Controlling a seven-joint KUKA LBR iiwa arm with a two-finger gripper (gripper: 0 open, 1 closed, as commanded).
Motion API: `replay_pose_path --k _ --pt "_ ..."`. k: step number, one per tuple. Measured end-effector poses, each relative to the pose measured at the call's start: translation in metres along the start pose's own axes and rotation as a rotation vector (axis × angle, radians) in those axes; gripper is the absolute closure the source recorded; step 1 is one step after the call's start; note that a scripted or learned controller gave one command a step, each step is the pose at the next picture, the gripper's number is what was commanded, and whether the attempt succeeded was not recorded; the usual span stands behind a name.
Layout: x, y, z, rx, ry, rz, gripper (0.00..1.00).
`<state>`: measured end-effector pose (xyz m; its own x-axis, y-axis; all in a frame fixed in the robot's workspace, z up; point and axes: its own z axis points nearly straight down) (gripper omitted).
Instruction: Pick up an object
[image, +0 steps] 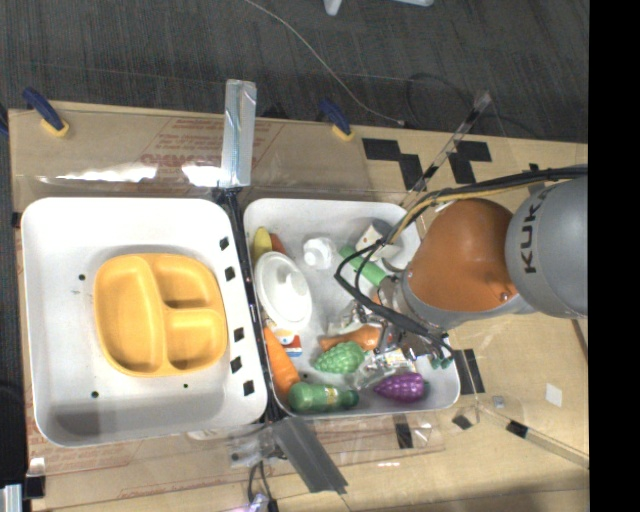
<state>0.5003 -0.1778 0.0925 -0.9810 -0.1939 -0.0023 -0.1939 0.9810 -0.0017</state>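
Note:
The arm's orange band (460, 255) hangs over the right bin (330, 212), and my gripper (400, 345) reaches down into the bin's near right corner among the toys. Purple grapes (400, 386) lie just below it. A light green bumpy fruit (340, 358) lies to its left, with an orange piece (365, 336) just above that fruit. A green cucumber-like toy (322, 398) lies along the bin's front wall. A carrot (280, 365) rests along the left wall. A white bowl (281, 287), a banana (262, 241) and a small white cup (318, 251) sit further back.
The left bin (50, 300) holds a yellow divided tray (160, 312). Black cables (360, 280) loop from the wrist over the right bin. A silver taped strip (238, 135) stands behind the divider between the bins.

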Motion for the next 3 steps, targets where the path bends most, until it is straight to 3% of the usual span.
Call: replay_pose_path --k 1,2,3 --pt "-0.003 0.000 -0.012 0.002 -0.007 -0.005 1.00" --pt "-0.052 0.041 -0.141 0.003 -0.008 -0.015 1.00" --pt "-0.088 0.031 -0.184 0.000 -0.002 0.088 1.00"
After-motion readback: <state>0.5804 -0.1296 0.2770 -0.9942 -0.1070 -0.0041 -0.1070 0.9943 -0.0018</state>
